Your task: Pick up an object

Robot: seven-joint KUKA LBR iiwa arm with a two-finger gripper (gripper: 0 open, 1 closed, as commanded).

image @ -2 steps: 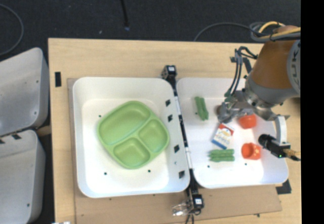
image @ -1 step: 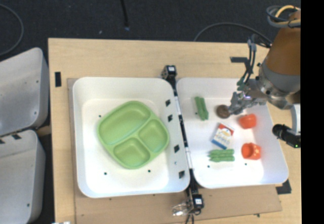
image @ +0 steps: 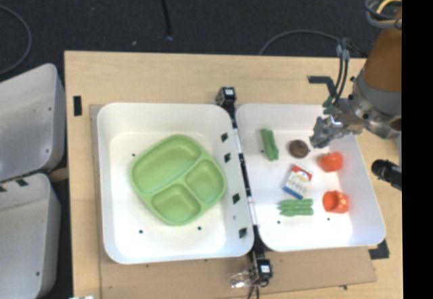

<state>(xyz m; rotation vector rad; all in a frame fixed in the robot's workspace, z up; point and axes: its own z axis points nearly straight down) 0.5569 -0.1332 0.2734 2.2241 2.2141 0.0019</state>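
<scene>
The right bin (image: 358, 223) holds several small items: a green pod (image: 269, 143), a brown round piece (image: 298, 149), a small white, blue and red carton (image: 297, 181), a green bean bundle (image: 295, 208) and two orange pieces (image: 331, 162) (image: 335, 201). My gripper (image: 322, 135) hangs over the upper right part of this bin, just right of the brown piece and above the upper orange piece. Nothing shows between its fingers.
The left bin (image: 115, 237) holds a green divided plate (image: 177, 178). A black divider rail (image: 238, 169) runs between the bins. The arm with its orange band (image: 383, 61) comes in from the right over the bench edge. Cables lie beyond the bench.
</scene>
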